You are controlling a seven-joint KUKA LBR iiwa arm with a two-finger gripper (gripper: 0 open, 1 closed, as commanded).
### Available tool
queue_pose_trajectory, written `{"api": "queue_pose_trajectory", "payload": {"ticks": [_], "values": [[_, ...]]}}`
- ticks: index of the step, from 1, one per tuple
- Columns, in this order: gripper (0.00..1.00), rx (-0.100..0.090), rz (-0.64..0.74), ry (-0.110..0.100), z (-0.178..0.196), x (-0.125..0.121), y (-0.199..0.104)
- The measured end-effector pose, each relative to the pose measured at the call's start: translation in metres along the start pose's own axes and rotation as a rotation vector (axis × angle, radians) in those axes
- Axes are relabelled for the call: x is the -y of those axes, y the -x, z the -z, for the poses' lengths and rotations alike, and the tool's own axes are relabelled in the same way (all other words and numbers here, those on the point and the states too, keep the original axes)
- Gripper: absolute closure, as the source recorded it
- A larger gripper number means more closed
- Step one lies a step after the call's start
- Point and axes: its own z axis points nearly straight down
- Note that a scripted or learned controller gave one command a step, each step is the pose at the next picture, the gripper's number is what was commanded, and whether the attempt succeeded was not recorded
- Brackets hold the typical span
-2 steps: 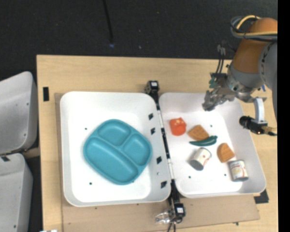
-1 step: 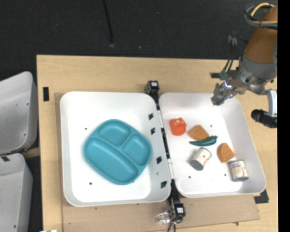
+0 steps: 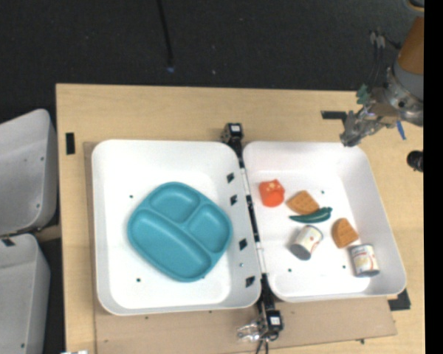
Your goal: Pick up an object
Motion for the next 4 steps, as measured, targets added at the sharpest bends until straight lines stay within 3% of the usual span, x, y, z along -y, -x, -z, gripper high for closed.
{"api": "queue_pose_trajectory", "payload": {"ticks": [1, 4], "values": [[1.0, -0.003, 0.009, -0.005, 0.006, 0.006, -0.051], [1.0, -0.004, 0.01, -0.008, -0.037, 0.025, -0.201]]}}
